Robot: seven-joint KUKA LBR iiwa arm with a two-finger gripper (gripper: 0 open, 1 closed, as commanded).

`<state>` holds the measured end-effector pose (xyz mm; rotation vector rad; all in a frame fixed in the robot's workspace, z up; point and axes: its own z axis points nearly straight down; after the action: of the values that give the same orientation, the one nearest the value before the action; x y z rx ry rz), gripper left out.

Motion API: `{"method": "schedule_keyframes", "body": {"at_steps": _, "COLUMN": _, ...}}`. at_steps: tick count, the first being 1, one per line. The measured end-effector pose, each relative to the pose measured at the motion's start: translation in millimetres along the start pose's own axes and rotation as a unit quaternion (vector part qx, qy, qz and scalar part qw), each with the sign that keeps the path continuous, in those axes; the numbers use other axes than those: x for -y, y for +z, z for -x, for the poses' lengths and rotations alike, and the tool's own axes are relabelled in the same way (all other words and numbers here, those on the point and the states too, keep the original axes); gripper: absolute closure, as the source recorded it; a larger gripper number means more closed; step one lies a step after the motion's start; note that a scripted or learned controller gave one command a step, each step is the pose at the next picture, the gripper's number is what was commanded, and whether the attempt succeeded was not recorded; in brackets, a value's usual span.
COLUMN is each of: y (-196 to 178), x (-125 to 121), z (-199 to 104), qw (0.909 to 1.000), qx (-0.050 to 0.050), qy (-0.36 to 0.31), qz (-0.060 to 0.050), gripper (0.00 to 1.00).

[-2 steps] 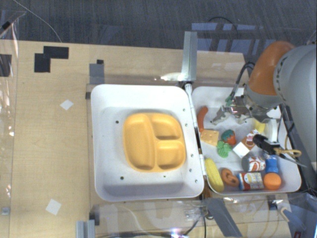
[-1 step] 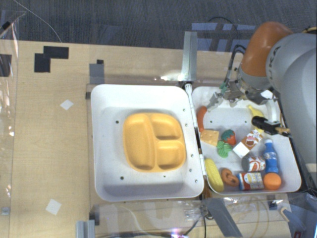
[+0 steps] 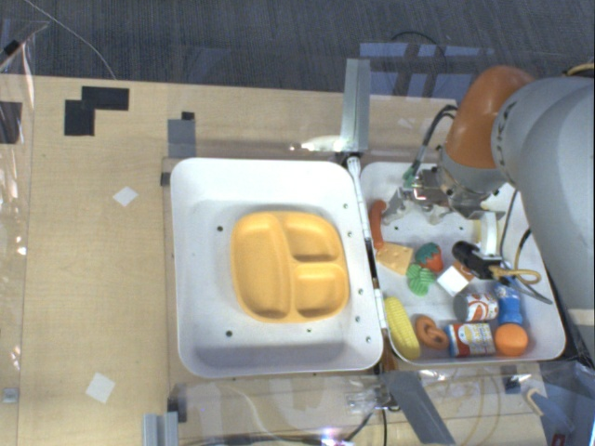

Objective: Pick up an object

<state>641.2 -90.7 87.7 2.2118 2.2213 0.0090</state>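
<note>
The camera view looks down on the grey arm (image 3: pixel 558 156) with its orange band (image 3: pixel 479 114), which reaches in from the right so that the pincer (image 3: pixel 423 196) hangs over the upper part of the right-hand shallow white bin (image 3: pixel 379 182). Whether the pincer is open or closed cannot be told from this angle, and nothing can be seen in its grasp. All the loose things it could pick up lie in this same bin, below the pincer in the view. Nearest are a red sausage (image 3: pixel 376 221), just left of the pincer and a little lower along the bin's left wall, and a pale yellow cheese wedge (image 3: pixel 395 256) just below that. Close under the pincer sits a small green and red toy (image 3: pixel 427 256), with a white cube (image 3: pixel 453 280) beside it to the right. Farther from the pincer, along the bin's lower edge, lie a yellow corn cob (image 3: pixel 400 328), a brown ring doughnut (image 3: pixel 429 331), a red labelled can on its side (image 3: pixel 469 339), an orange ball (image 3: pixel 511 340) and a blue bottle (image 3: pixel 509 302). Well to the pincer's left, the left-hand white bin (image 3: pixel 200 249) holds a yellow divided plastic tray (image 3: pixel 288 266).
</note>
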Motion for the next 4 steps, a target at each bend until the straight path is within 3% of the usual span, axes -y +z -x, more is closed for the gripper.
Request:
{"method": "schedule_keyframes", "body": {"at_steps": 1, "y": 0.2, "x": -27.9, "z": 29.0, "qw": 0.9836, "qx": -0.004, "qy": -0.180, "qz": -0.006, "gripper": 0.00}}
{"method": "schedule_keyframes", "body": {"at_steps": 2, "y": -0.4, "x": 7.7, "z": 2.2, "qw": 0.9855, "qx": -0.001, "qy": -0.170, "qz": 0.000, "gripper": 0.00}}
{"method": "schedule_keyframes", "body": {"at_steps": 3, "y": -0.1, "x": -24.8, "z": 4.5, "qw": 0.9562, "qx": -0.003, "qy": -0.292, "qz": -0.010, "gripper": 0.00}}
{"method": "schedule_keyframes", "body": {"at_steps": 4, "y": -0.6, "x": -4.6, "z": -0.2, "qw": 0.9620, "qx": 0.001, "qy": -0.273, "qz": 0.001, "gripper": 0.00}}
